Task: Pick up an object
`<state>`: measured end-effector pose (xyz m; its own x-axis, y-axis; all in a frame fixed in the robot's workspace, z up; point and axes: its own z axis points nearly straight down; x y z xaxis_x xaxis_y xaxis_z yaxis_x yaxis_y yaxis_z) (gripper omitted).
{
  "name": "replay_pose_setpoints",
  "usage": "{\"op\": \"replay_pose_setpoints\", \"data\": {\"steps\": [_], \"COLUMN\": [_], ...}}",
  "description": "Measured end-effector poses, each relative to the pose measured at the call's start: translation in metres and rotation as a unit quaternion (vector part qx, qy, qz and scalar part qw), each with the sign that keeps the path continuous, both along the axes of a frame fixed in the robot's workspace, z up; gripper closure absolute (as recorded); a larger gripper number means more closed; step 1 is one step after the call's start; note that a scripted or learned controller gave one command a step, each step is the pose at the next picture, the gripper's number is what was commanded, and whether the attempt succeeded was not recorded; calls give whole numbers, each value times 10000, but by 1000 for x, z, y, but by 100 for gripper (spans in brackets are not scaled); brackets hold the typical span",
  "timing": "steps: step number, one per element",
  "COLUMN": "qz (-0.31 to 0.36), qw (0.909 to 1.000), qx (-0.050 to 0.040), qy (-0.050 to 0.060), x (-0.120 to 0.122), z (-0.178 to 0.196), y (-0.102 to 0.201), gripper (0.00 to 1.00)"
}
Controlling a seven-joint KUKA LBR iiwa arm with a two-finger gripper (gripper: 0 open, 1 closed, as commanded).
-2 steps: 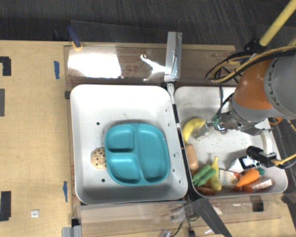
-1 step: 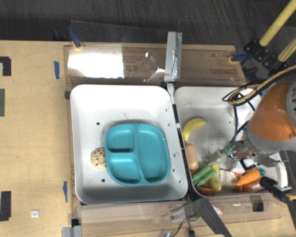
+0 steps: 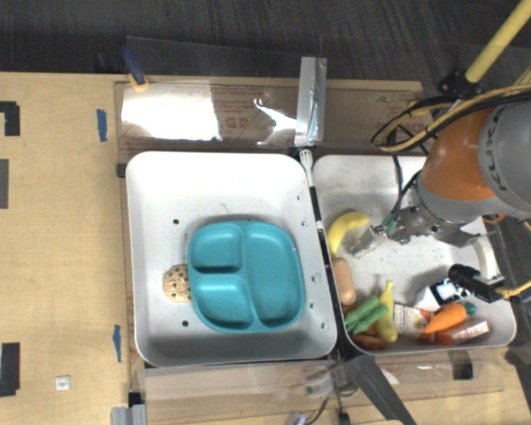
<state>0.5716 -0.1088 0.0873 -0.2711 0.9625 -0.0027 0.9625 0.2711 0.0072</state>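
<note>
The right bin holds a yellow banana near its left wall. Below it lie a tan sausage, green pea pods, a small yellow piece, an orange carrot and a white and red packet. My gripper hangs low over this bin, just right of the banana and close to its tip. The grey arm with its orange band comes in from the right and hides the bin's upper right part.
The left bin holds a teal divided plate with a round speckled cookie against its left edge. A thin wall separates the two bins. Cables and a black part hang near the right bin's right side.
</note>
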Motion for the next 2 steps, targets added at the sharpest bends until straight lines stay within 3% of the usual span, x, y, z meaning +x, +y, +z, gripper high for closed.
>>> {"op": "replay_pose_setpoints", "data": {"steps": [1,2], "qz": [-1189,1056], "qw": [9929,9944], "qx": [13,-23], "qy": [24,-8], "x": [-91,-77], "z": [0,1], "y": [-20,-14], "gripper": [0,0]}}
